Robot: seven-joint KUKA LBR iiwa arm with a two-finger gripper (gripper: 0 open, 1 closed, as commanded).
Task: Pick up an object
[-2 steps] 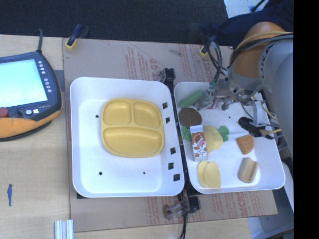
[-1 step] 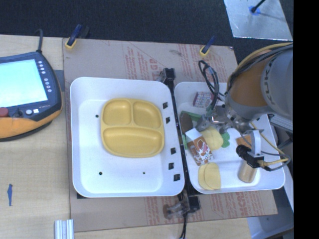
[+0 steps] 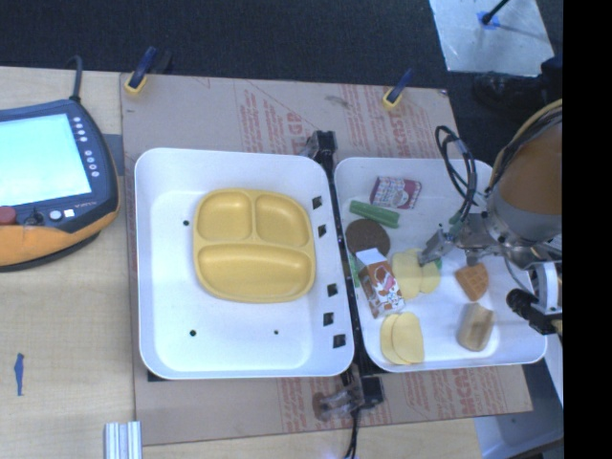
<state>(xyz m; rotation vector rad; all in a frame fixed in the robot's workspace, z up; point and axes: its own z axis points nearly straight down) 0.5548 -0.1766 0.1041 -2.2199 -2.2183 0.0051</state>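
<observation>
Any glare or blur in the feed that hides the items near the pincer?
Camera view: even light; the pendant screen is blown out white. The pincer looks dark and soft-edged, casting slight shadow over the yellow pieces in the right bin.

Teach pendant (image 3: pixel 48 185) with lit screen rests at the surface's left edge. Cardboard sheet (image 3: pixel 239 98) underlies both bins, held by two yellow-and-blue clamps (image 3: pixel 141 73) along its far edge.
</observation>
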